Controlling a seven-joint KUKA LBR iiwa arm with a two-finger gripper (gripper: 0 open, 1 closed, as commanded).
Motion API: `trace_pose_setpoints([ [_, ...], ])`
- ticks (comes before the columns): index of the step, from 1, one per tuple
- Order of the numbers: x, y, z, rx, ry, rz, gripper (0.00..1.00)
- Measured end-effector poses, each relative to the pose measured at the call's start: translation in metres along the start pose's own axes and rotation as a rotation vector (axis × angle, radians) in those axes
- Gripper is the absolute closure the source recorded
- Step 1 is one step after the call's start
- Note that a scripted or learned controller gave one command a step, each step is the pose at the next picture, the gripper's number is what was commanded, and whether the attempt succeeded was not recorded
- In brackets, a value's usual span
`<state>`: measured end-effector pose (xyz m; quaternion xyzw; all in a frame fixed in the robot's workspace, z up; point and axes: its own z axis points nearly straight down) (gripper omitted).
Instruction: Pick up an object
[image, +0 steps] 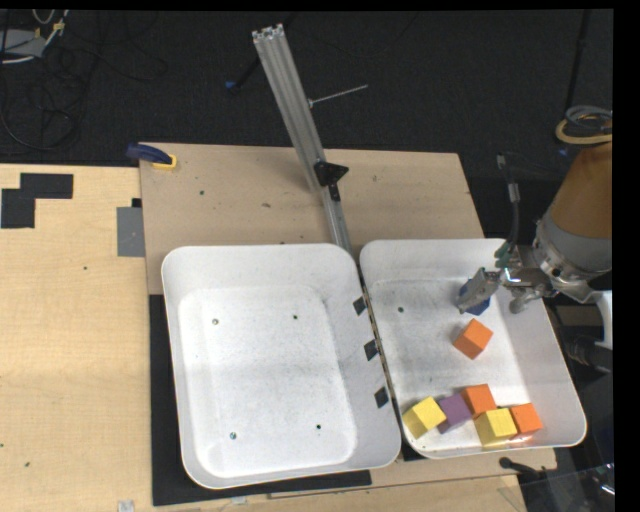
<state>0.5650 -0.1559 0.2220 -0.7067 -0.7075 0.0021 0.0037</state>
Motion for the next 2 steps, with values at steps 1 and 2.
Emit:
trace_pose_setpoints([
  [1, -0.001, 0.001, -0.003, -0.005, -0.001, 0.001, 0.0],
  [2, 0.007, -0.005, 0.059, 0.002, 0.0, 0.001, 0.0],
])
